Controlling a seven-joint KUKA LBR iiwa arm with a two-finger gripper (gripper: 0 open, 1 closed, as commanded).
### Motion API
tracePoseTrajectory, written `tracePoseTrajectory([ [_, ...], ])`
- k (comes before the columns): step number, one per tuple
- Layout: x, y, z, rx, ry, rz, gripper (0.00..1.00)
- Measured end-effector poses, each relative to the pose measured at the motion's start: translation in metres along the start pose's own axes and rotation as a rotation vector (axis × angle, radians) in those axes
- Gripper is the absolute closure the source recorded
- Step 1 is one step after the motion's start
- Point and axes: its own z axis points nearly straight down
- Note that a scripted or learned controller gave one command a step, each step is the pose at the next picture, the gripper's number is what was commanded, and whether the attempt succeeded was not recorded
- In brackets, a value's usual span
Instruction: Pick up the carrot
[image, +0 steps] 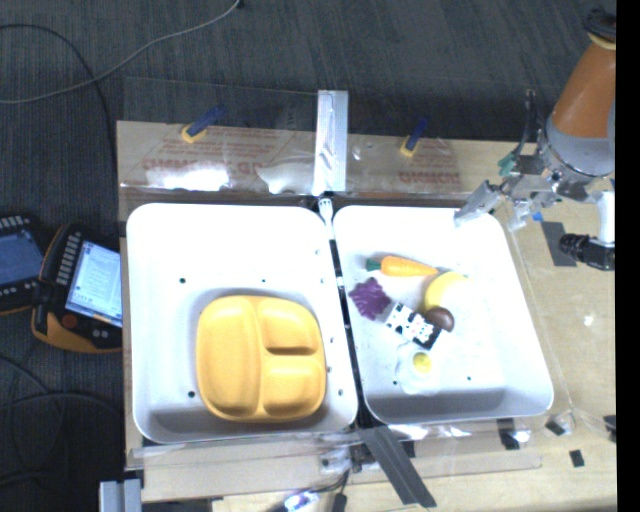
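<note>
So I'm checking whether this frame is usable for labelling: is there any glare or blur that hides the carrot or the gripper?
In the camera view the carrot is evenly lit and sharp enough to outline. The white right bin is bright, nearly washed out, with soft shadows along its near wall. The gripper at the bin's far corner is small and slightly soft, so its fingers are hard to read.

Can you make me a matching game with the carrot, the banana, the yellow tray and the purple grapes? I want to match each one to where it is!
Things:
1. carrot
2. banana
3. yellow tray
4. purple grapes

Places:
A. alone in the left bin
B. right bin, by the wall between the bins
C. right bin, farthest back of the toys
D. right bin, just right of the carrot's tip

Pairs: 1-C, 2-D, 3-A, 4-B
</note>
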Motion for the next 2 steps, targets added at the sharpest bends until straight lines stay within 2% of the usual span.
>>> tracePoseTrajectory([
  [1,0.074,-0.005,0.086,0.0,-0.001,-0.084,0.0],
  [2,0.097,-0.015,0.136,-0.028,-0.016,-0.171,0.0],
])
